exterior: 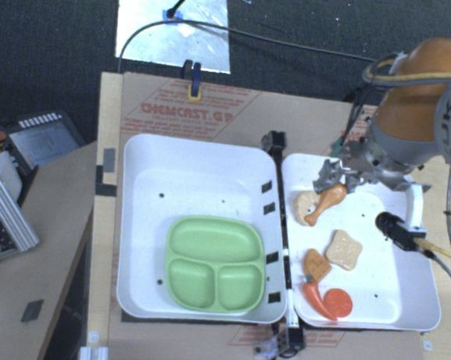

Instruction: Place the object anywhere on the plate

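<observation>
A green three-compartment plate (214, 262) lies in the left bin (144, 207), toward its front. In the right bin (415, 294) a toy chicken drumstick (323, 203) lies near the back left corner, with its narrow brown end pointing up and right. My gripper (337, 177) is low over that narrow end and touches or nearly touches it. The wrist hides the contact. Further forward in the same bin lie a bread slice (344, 250), an orange piece (317, 265), a carrot (317, 298) and a red disc (338, 303).
The divider wall between the two bins (279, 227) runs just left of the drumstick. A black cylindrical part with a cable (398, 229) hangs over the right bin's right side. Cardboard (215, 116) lies under both bins.
</observation>
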You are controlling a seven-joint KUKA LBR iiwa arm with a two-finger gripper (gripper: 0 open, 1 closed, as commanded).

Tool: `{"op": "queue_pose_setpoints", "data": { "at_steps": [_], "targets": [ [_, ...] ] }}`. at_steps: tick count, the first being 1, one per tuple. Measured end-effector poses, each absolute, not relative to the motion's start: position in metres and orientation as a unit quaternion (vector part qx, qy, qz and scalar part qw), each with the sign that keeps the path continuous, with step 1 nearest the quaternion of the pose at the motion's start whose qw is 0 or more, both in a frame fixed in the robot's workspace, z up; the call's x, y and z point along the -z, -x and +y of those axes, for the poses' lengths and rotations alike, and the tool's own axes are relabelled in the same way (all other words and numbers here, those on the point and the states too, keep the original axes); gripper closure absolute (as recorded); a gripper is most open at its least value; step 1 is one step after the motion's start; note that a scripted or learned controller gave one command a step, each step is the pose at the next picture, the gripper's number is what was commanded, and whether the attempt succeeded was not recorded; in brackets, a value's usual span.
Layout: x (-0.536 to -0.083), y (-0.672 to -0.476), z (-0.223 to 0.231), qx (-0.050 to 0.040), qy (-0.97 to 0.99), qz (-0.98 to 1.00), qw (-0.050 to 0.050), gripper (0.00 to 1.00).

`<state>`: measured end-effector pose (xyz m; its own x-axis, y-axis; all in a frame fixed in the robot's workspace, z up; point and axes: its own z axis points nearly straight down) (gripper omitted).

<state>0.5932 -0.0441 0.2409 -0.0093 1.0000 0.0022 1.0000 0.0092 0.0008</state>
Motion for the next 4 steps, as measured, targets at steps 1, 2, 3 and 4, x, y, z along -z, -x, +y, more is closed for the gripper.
{"op": "queue_pose_setpoints", "data": {
  "at_steps": [1,2,3,4],
  "targets": [
    [-0.240,-0.580,0.004,0.0007,0.704,-0.710,0.001,1.00],
    [-0.246,-0.552,0.053,0.0006,0.704,-0.711,0.001,1.00],
    [-0.243,-0.525,0.108,0.0003,0.703,-0.711,0.002,1.00],
    [-0.219,-0.499,0.148,-0.0003,0.704,-0.710,0.002,1.00]
  ]
}}
